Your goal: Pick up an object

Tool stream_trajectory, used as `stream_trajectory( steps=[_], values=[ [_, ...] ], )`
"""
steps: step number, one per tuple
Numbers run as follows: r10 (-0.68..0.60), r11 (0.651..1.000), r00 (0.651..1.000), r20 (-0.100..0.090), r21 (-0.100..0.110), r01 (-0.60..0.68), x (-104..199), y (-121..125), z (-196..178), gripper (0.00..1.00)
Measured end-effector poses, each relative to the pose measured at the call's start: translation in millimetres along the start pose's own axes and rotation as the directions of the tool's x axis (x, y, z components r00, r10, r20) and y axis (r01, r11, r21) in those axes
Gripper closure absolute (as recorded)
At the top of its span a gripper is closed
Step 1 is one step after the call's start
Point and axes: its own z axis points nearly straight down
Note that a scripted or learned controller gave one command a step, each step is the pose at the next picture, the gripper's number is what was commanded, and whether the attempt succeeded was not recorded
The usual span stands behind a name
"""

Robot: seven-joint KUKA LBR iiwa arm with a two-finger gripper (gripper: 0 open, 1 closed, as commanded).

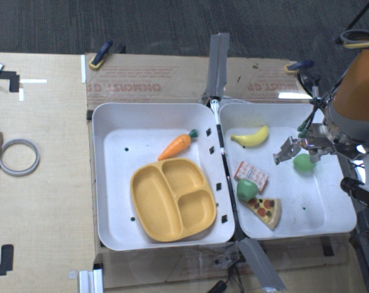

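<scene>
My gripper hangs over rt bin, can't tell its state. Green ball sits just beside it; I should centre over ball, drop straight, squeeze gently so it doesn't roll

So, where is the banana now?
The banana lies in the right bin, near its far left corner, above the red snack box.

Dark grey carpet fills the frame's top; below, a pale wooden worktop carries flattened cardboard and, apparently, a tape roll at left.
</scene>
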Motion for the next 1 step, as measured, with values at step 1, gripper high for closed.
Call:
stream_trajectory(
  steps=[1],
  values=[
    [0.057, 0.998, 0.998, 0.002, -0.002, -0.057, -80.5, 61.2, -2.8, 0.00]
  ],
)
